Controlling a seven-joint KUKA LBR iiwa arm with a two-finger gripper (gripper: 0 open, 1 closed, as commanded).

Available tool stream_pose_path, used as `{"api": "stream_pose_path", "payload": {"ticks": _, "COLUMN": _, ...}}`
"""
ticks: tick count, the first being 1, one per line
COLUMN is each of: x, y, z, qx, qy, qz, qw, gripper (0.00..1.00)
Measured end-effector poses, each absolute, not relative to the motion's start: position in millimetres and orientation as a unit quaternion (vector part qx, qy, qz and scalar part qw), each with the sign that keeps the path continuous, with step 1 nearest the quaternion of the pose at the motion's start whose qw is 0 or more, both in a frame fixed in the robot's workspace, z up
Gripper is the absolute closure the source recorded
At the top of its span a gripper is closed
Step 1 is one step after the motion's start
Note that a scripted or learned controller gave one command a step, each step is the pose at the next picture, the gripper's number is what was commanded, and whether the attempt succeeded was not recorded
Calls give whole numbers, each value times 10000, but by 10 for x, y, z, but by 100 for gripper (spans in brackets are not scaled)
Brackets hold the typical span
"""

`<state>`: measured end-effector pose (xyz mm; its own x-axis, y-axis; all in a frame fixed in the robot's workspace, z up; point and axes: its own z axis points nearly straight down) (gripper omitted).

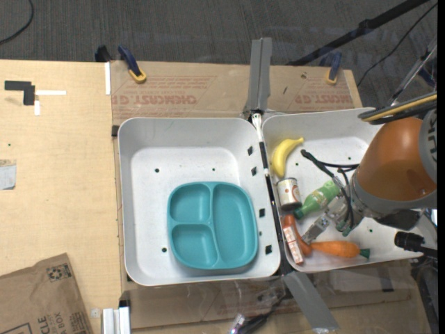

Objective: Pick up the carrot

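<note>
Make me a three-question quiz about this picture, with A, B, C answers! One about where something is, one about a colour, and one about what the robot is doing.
1. Where is the carrot?
A. In the right bin
B. On the teal plate
C. On the cardboard

2. What colour is the divided plate?
A. Red
B. Teal
C. Yellow

3. What is the end effector doing?
A. Gripping the banana
B. Resting in the left bin
C. Hanging just above the carrot

Answers:
1. A: the carrot lies near the front edge of the right bin.
2. B: the plate in the left bin is teal.
3. C: it sits just above the carrot's left end, and the carrot lies flat in the bin.
</note>
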<state>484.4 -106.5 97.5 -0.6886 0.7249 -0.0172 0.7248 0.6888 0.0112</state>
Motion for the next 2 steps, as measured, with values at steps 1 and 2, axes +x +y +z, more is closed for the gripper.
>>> {"api": "stream_pose_path", "payload": {"ticks": 1, "x": 4861, "y": -1060, "z": 1057, "qx": 3955, "qy": 9184, "qz": 27, "qw": 100, "gripper": 100}}
{"api": "stream_pose_path", "payload": {"ticks": 2, "x": 4788, "y": -675, "z": 1894, "qx": 3867, "qy": 9222, "qz": -7, "qw": -10, "gripper": 100}}
